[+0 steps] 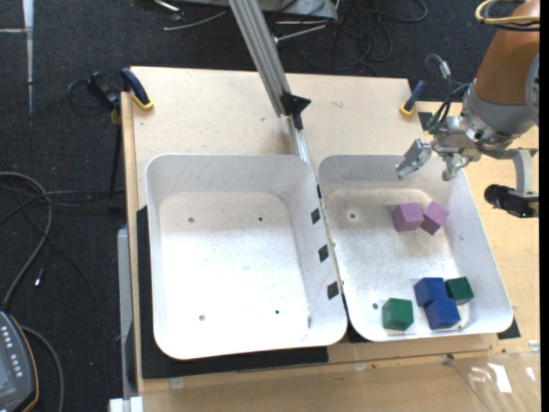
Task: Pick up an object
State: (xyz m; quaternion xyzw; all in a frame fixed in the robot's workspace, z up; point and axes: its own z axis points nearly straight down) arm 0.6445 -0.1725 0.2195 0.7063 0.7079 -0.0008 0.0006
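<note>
Right bin point(480, 230): purple blocks point(419, 216) mid-floor, blue-green cluster point(433, 303) near front wall; open floor between them.

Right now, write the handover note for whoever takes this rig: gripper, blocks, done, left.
Gripper: open, holding nothing, raised over the back edge of the right bin.
Blocks, all in the right bin: two purple blocks touching each other near the middle; at the front, two blue blocks clustered with a dark green block, and a green block a little apart to their left.
Done: nothing picked yet.
Left: descend on a block, close, lift. The purple pair lies nearest the gripper.
</note>
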